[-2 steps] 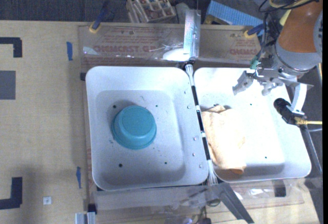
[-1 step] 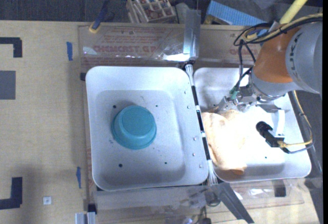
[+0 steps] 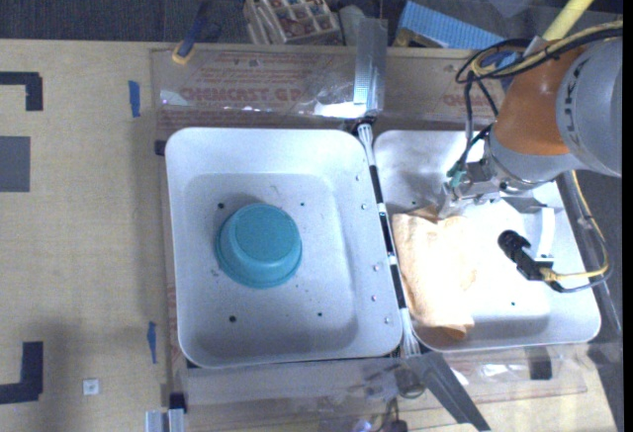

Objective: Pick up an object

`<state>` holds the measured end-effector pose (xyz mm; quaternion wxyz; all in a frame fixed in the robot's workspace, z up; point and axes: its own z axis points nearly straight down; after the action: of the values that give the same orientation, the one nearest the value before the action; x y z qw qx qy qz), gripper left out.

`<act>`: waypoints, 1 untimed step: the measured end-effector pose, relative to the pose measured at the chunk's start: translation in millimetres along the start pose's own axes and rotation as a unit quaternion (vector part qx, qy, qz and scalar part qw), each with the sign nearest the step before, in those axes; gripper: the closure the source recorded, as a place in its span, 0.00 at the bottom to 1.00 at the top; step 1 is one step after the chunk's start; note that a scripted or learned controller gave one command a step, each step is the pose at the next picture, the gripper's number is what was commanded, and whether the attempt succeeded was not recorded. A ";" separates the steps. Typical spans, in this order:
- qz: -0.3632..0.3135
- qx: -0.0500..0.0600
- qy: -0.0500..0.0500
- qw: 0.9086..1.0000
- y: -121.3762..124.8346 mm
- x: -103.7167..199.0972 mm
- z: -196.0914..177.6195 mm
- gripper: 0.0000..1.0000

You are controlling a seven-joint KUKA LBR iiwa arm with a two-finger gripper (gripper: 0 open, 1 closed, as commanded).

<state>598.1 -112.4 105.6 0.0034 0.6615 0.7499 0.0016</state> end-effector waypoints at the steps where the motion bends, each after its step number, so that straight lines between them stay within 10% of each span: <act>1: 0.039 0.004 0.002 0.999 -44.4 -17.3 -35.5 1.00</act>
<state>556.0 -135.0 140.8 -0.0008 0.6904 0.7234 -0.0002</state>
